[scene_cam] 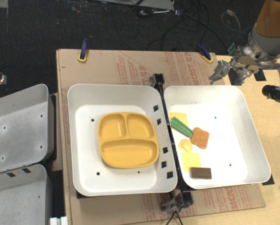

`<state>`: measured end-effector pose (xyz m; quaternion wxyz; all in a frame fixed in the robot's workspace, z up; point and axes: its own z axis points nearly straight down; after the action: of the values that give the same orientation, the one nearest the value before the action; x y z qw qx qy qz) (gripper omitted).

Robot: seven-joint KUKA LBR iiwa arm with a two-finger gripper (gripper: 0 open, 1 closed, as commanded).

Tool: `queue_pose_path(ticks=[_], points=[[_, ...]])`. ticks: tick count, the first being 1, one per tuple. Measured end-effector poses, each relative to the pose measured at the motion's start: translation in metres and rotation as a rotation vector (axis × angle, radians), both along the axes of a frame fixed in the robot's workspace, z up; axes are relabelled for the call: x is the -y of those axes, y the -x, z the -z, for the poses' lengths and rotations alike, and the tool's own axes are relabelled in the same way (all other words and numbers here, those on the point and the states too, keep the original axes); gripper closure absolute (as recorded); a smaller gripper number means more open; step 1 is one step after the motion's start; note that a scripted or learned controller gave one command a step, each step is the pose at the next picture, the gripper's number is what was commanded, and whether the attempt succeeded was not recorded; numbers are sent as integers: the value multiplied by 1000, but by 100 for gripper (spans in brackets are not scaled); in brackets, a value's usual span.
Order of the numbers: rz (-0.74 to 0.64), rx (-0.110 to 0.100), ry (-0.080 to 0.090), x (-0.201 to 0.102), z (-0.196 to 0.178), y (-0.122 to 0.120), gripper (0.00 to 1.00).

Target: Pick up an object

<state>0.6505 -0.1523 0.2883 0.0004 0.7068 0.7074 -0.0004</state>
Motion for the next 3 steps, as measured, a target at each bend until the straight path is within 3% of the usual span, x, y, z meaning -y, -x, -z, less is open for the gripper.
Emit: queue_pose_path(ticks=[2, 3], points=[[2, -4, -1, 3, 90, 4, 0], [2, -5, -1, 7, 152, 1, 0]])
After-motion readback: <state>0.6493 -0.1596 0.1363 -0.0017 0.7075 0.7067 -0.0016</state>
